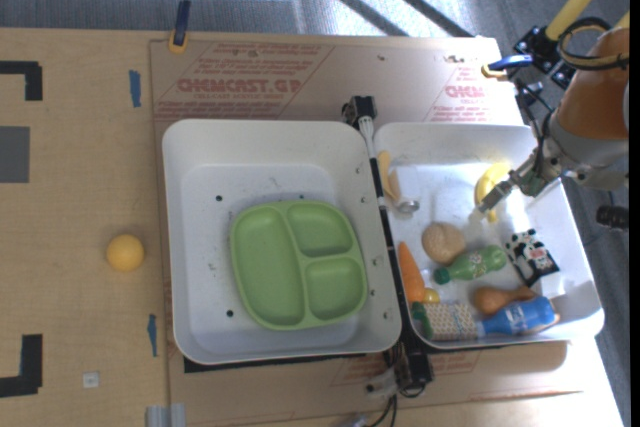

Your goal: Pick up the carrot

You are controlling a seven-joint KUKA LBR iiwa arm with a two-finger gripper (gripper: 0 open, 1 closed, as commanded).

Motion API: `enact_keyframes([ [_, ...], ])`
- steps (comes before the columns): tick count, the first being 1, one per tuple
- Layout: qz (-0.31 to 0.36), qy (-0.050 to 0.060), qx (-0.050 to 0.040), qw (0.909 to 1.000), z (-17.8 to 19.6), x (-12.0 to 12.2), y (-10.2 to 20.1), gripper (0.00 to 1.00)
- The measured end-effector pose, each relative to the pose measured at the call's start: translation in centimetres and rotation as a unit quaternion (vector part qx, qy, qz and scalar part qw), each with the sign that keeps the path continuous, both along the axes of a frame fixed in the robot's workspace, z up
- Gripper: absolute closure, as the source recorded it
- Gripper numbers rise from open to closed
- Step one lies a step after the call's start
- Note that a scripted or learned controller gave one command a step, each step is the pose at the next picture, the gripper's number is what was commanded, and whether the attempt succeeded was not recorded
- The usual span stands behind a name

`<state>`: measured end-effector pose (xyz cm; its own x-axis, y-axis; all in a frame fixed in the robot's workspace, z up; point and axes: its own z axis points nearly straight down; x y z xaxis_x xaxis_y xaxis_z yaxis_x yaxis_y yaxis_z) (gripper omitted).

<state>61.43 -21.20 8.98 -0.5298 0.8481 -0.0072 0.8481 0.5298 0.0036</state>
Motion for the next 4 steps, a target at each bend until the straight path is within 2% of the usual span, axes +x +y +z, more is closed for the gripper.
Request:
enact_keyframes([
  [1,-0.065,-0.003,0.0024,0.9979,6.3,3.1,6.1,0.00],
  [2,0.071,0.010,0.0020,0.9974,0.0,4.4,1.7,0.00],
  [3,0.090,-0.006,0.0003,0.9959,8.6,5.6,9.0,0.00],
  [4,0.054,-0.002,-0.0001,0.9985,0.8,3.2,4.7,0.00],
])
